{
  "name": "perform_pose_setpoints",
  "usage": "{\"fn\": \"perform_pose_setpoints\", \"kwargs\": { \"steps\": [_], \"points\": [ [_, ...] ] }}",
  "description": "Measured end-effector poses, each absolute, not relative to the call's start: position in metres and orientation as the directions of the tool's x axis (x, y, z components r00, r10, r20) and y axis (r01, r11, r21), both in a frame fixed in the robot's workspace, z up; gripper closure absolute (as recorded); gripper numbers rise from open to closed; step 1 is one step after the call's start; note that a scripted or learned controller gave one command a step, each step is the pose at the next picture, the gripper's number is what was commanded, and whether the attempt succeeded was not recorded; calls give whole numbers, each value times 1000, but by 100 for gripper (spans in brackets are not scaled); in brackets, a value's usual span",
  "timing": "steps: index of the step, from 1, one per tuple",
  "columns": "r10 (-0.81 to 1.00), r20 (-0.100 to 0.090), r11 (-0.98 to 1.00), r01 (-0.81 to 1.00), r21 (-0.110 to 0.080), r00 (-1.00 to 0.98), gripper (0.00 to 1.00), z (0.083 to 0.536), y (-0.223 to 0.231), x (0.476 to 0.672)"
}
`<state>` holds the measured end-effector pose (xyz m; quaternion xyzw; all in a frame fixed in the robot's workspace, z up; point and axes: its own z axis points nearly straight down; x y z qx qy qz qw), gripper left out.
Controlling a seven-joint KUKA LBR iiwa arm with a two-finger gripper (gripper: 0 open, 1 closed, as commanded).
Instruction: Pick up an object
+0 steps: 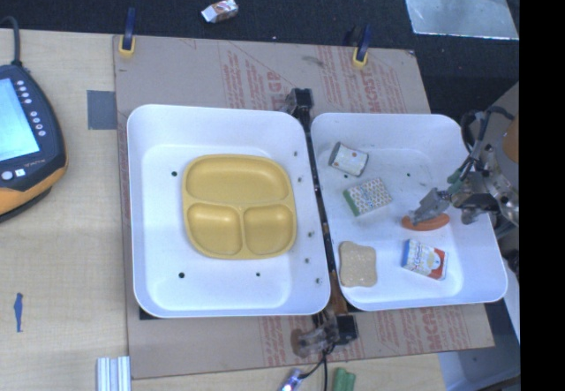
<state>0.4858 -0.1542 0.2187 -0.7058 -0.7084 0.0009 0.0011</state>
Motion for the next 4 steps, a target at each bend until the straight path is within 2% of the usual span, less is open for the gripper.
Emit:
{"fn": "perform_pose_setpoints", "kwargs": {
  "steps": [1, 2, 3, 4],
  "points": [
    [1000, -1, 6, 1000, -2, -6, 0, 92, -127, 529],
    [1000, 0, 5, 1000, -2, -5, 0, 92, -98, 601],
    [1000, 5, 8, 999, -33, -8, 0, 87, -123, 650],
    [1000, -1, 4, 1000, -5, -4, 0, 92, -108, 599]
  ]
}}
